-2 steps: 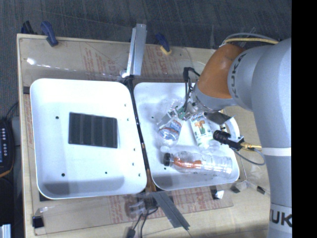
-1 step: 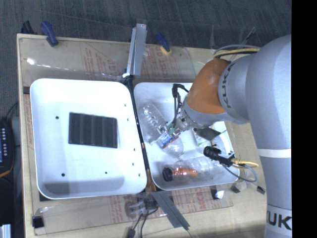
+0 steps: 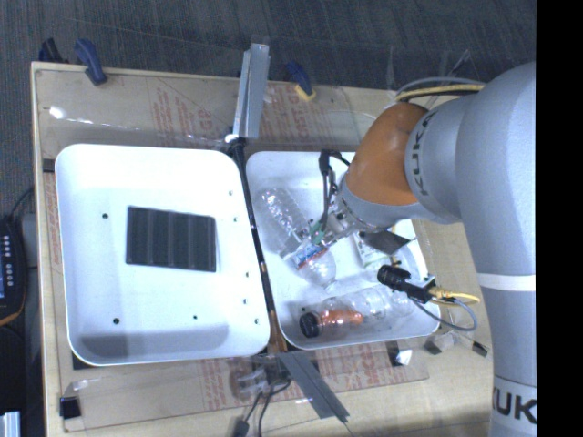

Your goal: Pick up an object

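The right bin (image 3: 273,285) holds clear plastic bottles. One crumpled bottle (image 3: 281,209) lies near its upper left. Another small bottle with a blue label (image 3: 312,261) sits in the middle. A bottle with a black cap and amber contents (image 3: 339,318) lies along the front wall. My gripper (image 3: 319,235) reaches down into the bin's middle, just above the blue-labelled bottle, under the orange band (image 3: 383,167). The wrist hides how it meets the bottle.
The left bin (image 3: 82,244) has a dark grated rectangle (image 3: 171,238) on its floor. A metal bar (image 3: 250,89) stands between the bins at the back. Blue clamps (image 3: 89,60) grip the bench's far edge. Cables (image 3: 437,294) trail by the right bin's right side.
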Available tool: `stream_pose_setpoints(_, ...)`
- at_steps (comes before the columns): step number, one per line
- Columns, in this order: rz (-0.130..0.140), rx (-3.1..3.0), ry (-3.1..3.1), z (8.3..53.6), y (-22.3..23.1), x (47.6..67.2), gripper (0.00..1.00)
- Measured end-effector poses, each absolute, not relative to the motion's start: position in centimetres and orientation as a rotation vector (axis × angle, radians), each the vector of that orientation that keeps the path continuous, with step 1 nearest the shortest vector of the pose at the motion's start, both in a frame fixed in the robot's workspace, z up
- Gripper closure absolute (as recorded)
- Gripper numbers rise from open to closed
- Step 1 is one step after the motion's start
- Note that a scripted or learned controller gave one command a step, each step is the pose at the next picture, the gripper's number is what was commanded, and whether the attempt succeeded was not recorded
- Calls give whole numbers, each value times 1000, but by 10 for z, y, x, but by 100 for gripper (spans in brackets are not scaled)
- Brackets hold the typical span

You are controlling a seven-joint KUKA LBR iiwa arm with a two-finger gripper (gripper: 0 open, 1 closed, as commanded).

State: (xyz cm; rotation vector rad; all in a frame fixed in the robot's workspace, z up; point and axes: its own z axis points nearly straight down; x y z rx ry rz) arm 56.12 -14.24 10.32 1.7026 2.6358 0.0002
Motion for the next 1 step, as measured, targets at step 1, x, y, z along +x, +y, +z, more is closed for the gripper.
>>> stream_pose_setpoints(1, 1, 1669, 2661, 182, -96, 587, 100)
